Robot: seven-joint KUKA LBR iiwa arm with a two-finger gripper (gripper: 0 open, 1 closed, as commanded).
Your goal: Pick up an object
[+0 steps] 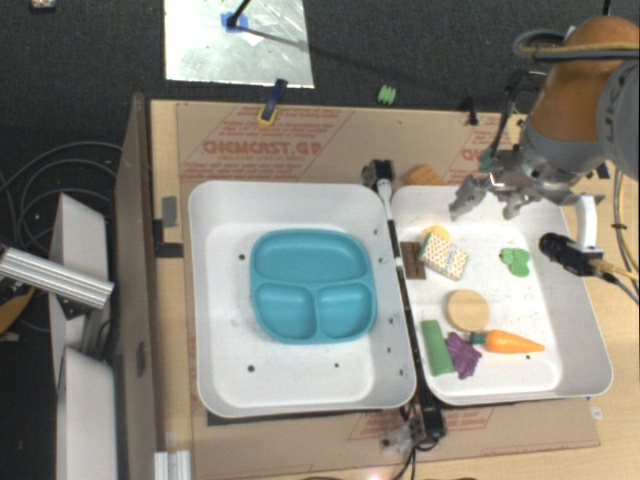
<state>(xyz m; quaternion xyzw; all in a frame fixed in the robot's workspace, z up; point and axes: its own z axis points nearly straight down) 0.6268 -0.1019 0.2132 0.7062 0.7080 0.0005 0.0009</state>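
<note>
Camera view: pincer (492, 194) hovers over the far edge of the right bin (580, 318), fingers spread apart, nothing btwn them. Nearest pick is the patterned block (443, 254), just below-left of it. Carrot (512, 344), wooden disc (467, 310), green stick (434, 346) lie nearer the front. Block looks light, stiff; prob best gripped across its short sides.

Lighting: bright, even, overhead. Glare: foil sheet (238, 28), white bins (300, 203). Shadows: faint. Focus: slightly soft throughout.

Robotics lab: cardboard-lined bench (300, 143), loose cables (50, 183), metal plate (235, 28).
</note>
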